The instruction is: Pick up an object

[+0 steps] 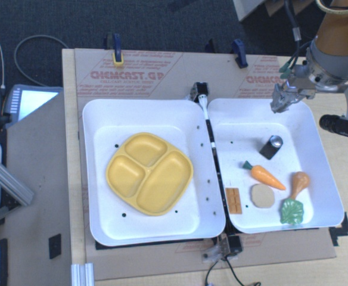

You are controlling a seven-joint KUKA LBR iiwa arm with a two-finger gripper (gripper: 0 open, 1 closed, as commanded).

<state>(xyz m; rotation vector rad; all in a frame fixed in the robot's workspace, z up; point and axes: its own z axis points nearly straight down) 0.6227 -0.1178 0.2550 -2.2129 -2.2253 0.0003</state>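
Claw: the claw (280, 103) is hanging at the upper right of the frame, over the top rim of the right bin; whether it is apart or together I cannot tell, and nothing is showing in its grip.
Arm: one grey arm (335, 34) with an orange band is reaching in from the upper right corner.
Right bin: one white bin (317, 133) is sitting in the right half of the frame, carrying six things.
Black item: one small black and silver object (271, 147) is lying nearest the claw, below it, in the middle of the right bin.
Carrot: one orange carrot (266, 176) is lying below the black item, tilted.
Lower group: one tan round piece (262, 196), one orange-brown drumstick-like piece (299, 183), one green leafy piece (292, 212) and one brown rectangular cracker (234, 200) are lying along the bottom of the right bin, close together.
Left bin: one white bin (96, 159) is sitting left of center, touching the right bin.
Plate: one yellow plate (149, 173) with three compartments is resting in the middle of the left bin.
Worktop: the worktop (162, 70) is showing as brown board with two blue clamps (117, 49) at the top edge.
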